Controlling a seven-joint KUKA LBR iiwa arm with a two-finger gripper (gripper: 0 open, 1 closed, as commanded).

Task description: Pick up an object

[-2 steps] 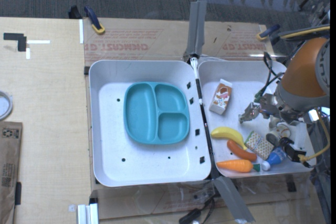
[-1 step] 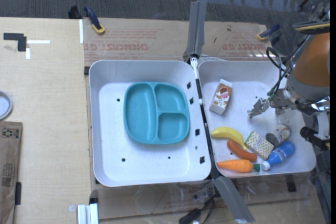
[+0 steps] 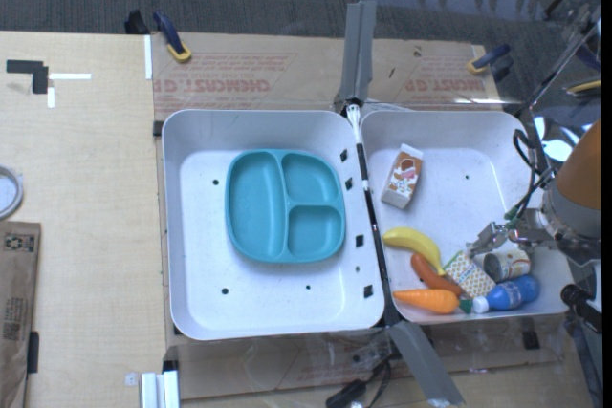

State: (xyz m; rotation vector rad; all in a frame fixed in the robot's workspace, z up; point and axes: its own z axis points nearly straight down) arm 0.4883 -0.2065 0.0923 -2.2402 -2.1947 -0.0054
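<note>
Dark grey carpet up top, pale wood bench (image 3: 76, 129) below w/ a brown cardboard sheet (image 3: 258, 72) under the bins. Printing on the cardboard is reversed/upside down from here, can't read it properly. Blue-yellow clamps (image 3: 172, 38) at the sheet's far corners. Tape roll (image 3: 8, 194) at left edge, brown paper bag (image 3: 19, 291) w/ a recycling mark just below it.

Left bin (image 3: 191, 234): one teal 3-compartment plate (image 3: 285, 205), nothing in its compartments.

Right bin (image 3: 449, 158): small carton (image 3: 404, 177) w/ a picture on its face, text too small to read, lying apart near the bin's middle. Near edge holds a cluster: banana (image 3: 415, 244), carrot (image 3: 427, 300) touching a red-orange piece (image 3: 432, 274), checkered packet (image 3: 469, 274), blue bottle (image 3: 507, 293) on its side, small can (image 3: 505, 263) just above the bottle.

My claw (image 3: 499, 239) is low in the right bin's right side, right at the can and packet, arm coming in from the right edge. Can't tell if my fingers are spread or closed, or pinching anything; too blurred and cluttered there.
</note>
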